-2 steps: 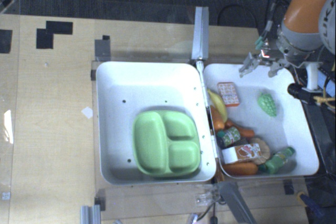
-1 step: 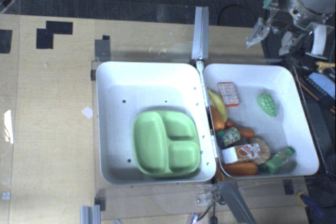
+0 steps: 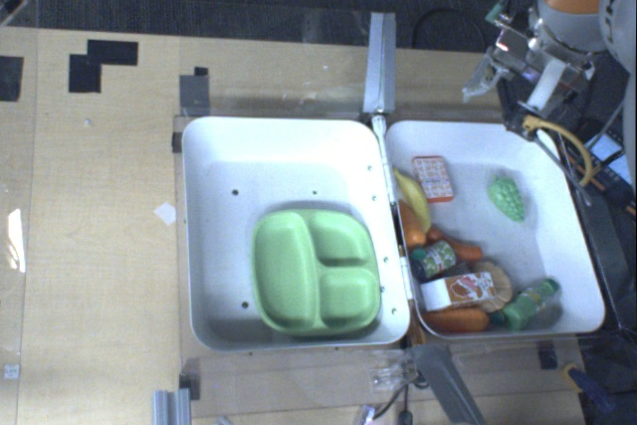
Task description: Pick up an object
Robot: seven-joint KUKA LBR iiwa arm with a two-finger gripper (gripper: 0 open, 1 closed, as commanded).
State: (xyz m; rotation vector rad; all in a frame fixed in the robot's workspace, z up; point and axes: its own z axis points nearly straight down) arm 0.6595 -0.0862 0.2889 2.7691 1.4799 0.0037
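Note:
My gripper (image 3: pixel 510 87) hangs above the far rim of the right bin (image 3: pixel 587 244), open, nothing between its fingers. Below it in that bin lie a red-and-white packet (image 3: pixel 433 179), a banana (image 3: pixel 413 199) and a knobbly green fruit (image 3: pixel 508 197). Nearer the front edge are a dark green can (image 3: pixel 435 259), a white-and-red box (image 3: pixel 463 291), an orange carrot (image 3: pixel 458 318) and a green bottle (image 3: pixel 526 304). The gripper is well apart from all of them.
The left bin (image 3: pixel 214 214) holds a light green divided plate (image 3: pixel 317 269). A metal divider post (image 3: pixel 378 65) stands between the bins at the back. Cables (image 3: pixel 562 144) trail by the right bin's far right corner.

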